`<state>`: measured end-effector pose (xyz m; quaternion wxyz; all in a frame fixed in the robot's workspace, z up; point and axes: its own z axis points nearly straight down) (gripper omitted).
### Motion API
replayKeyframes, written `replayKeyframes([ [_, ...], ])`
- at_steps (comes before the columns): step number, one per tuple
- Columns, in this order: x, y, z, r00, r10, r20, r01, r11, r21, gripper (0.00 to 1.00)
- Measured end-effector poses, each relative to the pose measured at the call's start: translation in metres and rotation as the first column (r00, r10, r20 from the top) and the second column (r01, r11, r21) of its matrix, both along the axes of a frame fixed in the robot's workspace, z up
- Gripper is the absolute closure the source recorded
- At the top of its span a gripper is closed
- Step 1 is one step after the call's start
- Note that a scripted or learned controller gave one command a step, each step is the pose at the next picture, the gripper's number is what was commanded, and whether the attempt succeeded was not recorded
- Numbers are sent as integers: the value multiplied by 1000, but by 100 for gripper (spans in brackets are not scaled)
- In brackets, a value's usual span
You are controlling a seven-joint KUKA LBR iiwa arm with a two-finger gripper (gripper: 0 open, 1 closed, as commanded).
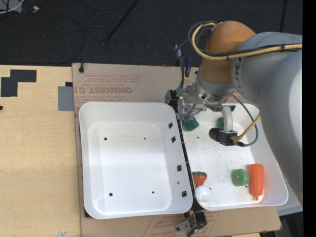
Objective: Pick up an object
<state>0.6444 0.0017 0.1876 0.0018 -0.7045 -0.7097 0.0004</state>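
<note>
light: bright, even | shadows: soft, short | glare: white bins (89, 132) near blown-out | focus: slightly soft

We see two bins, the left bin (94, 132) and the right bin (269, 181), of smooth white plastic with a faint sheen. Under them lies matt brown cardboard (123, 85) printed in red, on a pale wood-grain bench (34, 147). The arm's orange band (229, 38) looks glossy, its grey shell (281, 63) satin-smooth. The toy carrot (256, 180) looks like smooth plastic.
</note>
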Motion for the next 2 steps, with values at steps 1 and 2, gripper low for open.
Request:
replayKeyframes([
  [1,-14,-29,14,1000,-8,-5,8,1000,-2,100],
  [2,1,21,65,1000,-3,1,3,1000,-2,100],
])
